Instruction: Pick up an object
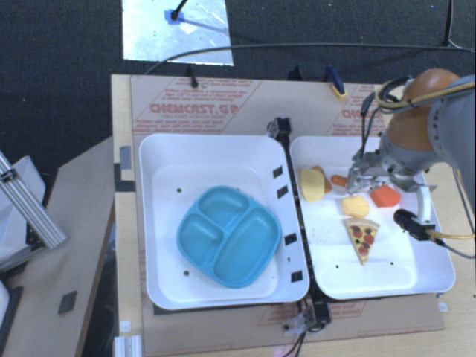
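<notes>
My gripper hangs low over the right bin, near its back half. Just below it in the view lies a small yellow block, and I cannot tell whether they touch. A toy pizza slice lies in front of that block. To the gripper's left sit a pale yellow rounded piece and a small orange-red piece. An orange wedge lies to its right, partly under the wrist.
The left bin holds a blue divided plate. A black divider with clips runs between the two bins. The front part of the right bin is bare white floor.
</notes>
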